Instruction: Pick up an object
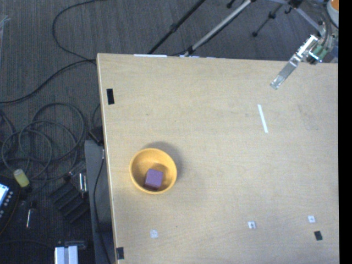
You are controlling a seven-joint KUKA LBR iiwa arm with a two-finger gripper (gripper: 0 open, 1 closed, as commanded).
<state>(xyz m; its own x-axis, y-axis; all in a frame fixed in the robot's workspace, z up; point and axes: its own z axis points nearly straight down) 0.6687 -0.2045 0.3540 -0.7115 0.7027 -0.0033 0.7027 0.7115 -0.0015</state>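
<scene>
A yellow bowl (153, 170) sits on the table (231, 164), toward the near left. A small purple block (154, 178) lies inside it, so the bowl stops it from sliding away. The gripper (280, 80) hangs far off at the far right corner, touching nothing. I cannot tell how it is set.

Yellow bowl (153, 170), purple block (154, 178) in it, pale tan table (220, 147) with small black marks, white strip (263, 118), dark grey ribbed floor (49, 37), black cables (33, 142), silver hand (286, 75)
</scene>
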